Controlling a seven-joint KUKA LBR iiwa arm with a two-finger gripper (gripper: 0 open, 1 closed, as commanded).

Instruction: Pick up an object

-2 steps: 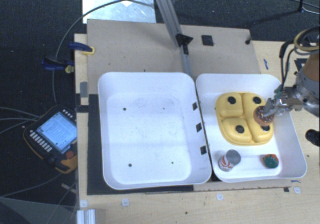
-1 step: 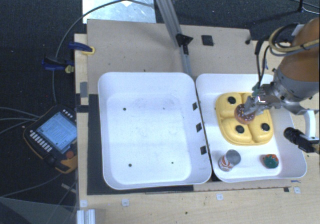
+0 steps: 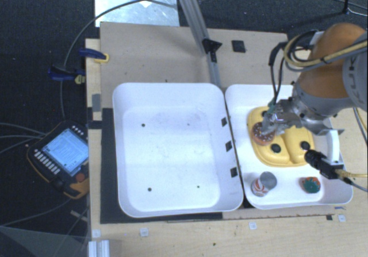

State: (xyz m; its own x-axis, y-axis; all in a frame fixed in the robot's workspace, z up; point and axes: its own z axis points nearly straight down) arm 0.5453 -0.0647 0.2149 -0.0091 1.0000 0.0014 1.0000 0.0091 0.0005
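Right now the gripper (image 3: 268, 128) is hovering directly over a small brownish object (image 3: 263, 135) at the yellow toy's (image 3: 286, 148) left end, centre-right of frame; its grip state cannot be told.

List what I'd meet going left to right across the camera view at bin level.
Handheld controller → left bin → right bin → grey-and-red cup → green toy
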